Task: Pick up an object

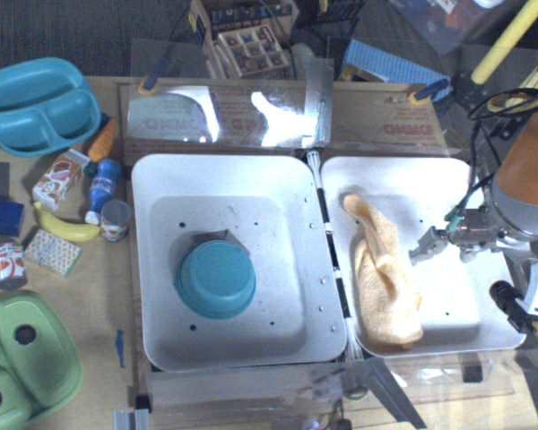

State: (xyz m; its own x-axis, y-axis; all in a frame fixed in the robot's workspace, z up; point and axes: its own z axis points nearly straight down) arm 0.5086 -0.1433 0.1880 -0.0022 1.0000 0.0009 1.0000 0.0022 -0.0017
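- The tan cloth (381, 276) lay crumpled in the right bin (448, 173).
- My gripper (428, 243) hovered just right of it; my jaws' state I couldn't tell.
- A teal bowl (216, 279) sat in the left bin (152, 186).

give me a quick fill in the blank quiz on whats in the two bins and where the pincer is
1. The teal bowl sits in the ____ bin.
2. The cloth in the right bin is ____ in colour.
3. The pincer hovers over the ____ bin, to the right of the cloth.
4. Outside the bins, the yellow fruit is a ____.

Missing words: left; yellow; right; banana
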